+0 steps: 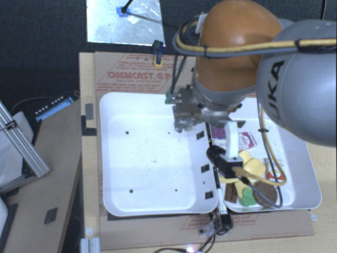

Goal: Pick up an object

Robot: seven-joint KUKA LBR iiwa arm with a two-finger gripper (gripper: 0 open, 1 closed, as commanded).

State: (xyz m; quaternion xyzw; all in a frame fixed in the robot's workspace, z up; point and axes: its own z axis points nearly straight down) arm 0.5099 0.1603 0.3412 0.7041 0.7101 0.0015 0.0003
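We see two bins touching side by side on a board (131, 78), the left bin (142, 194) and the right bin (305, 188). The arm (295, 83) reaches in from the right, above the right bin. Its gripper (184, 119) hangs over the far right part of the left bin, near the shared wall. In the right bin a flat packet (246, 140) lies toward the far side. Nearer to us lies a curved piece (254, 167), then a disc (266, 193) with a small cap (247, 197) just left of it, perhaps touching. A sheet (124, 12) lies beyond the board.

Bench (55, 159) bearing two white bins (142, 165)
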